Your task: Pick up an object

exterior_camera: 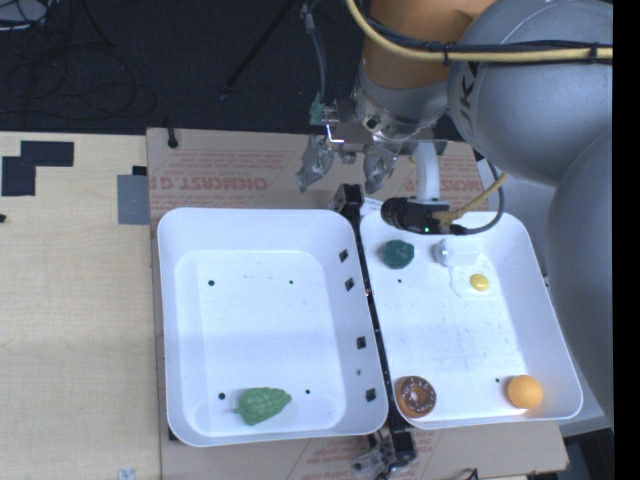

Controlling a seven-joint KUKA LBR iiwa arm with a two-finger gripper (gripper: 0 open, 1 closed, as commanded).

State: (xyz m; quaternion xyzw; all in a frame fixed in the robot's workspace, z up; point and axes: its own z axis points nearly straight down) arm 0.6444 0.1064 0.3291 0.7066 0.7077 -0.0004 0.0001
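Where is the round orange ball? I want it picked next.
The round orange ball lies in the right white bin, in its near right corner, right of the brown glazed doughnut.

the arm (530,88) is cut off by the top and right edges (its base hidden).

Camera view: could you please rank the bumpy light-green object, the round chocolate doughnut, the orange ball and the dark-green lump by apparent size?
1. Bumpy light-green object
2. Round chocolate doughnut
3. Orange ball and dark-green lump: too alike to rank.
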